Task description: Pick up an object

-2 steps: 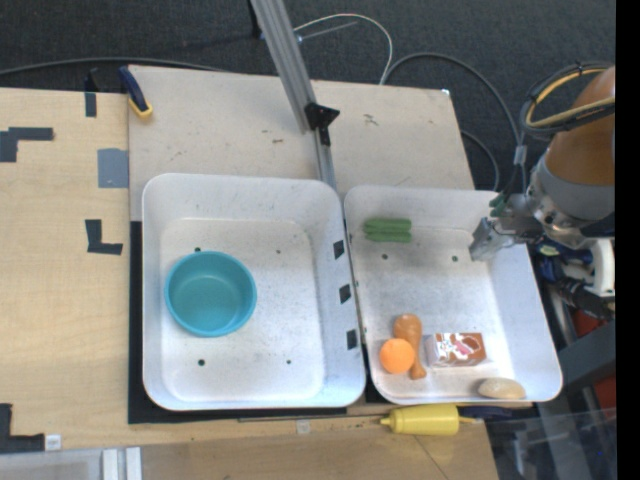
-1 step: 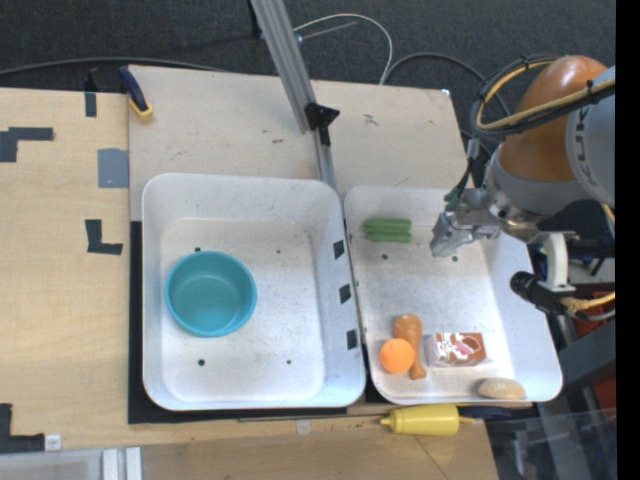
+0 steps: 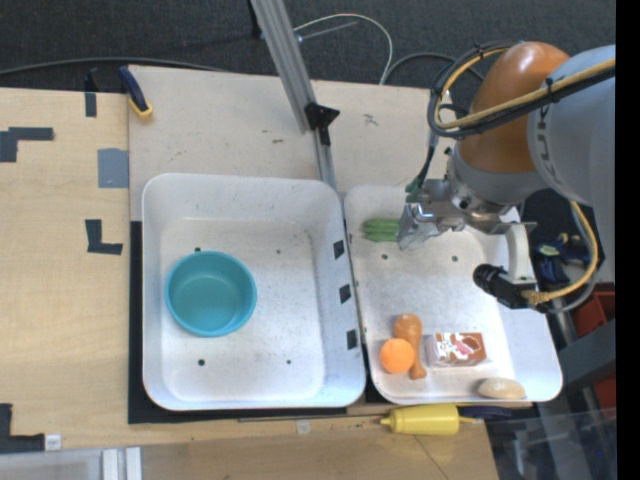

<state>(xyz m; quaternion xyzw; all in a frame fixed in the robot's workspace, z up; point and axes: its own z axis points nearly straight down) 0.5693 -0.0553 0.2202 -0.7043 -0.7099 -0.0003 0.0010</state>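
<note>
Green pod (image 3: pixel 380 230) lay at the right bin's (image 3: pixel 520 368) far edge, just beside the lowered tool (image 3: pixel 413 230), whose spread I could not tell; nothing looked lifted yet.

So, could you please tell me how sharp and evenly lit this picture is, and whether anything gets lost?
Camera view: lighting soft and even, shadows faint; the blue bowl and yellow bottle read clearly; mild overall softness; the tool blurs into the arm beside the green object; the right bin looks slightly washed out.
</note>
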